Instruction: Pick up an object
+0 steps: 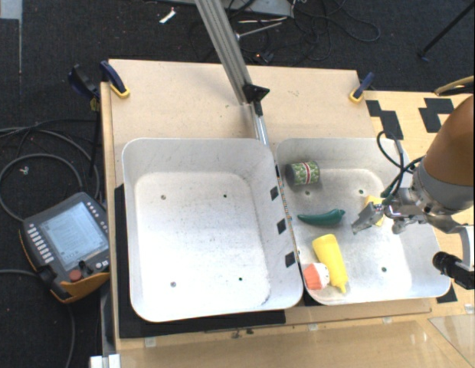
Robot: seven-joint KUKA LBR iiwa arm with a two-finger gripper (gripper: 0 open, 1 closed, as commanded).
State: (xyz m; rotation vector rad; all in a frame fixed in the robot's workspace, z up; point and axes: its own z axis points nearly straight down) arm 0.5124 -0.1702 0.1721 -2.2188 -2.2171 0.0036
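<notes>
A wooden bench (207, 106) on dark carpet bears two white bins; the left bin (145, 167) has nothing in it, and the right bin (421, 282) holds a green can (304, 173), a dark green pepper (322, 217), a yellow bottle (331, 261) and a small red-and-white piece (316, 276) touching the bottle's lower end. The gripper (373, 215) hangs low in the right bin, just right of the pepper, near a small yellow bit (373, 202). Whether its fingers are apart or together I cannot tell; nothing clearly sits between them. The likely risk is that a descent here lands between things and closes on air, or nudges the pepper aside. The can could roll if clipped.
</notes>
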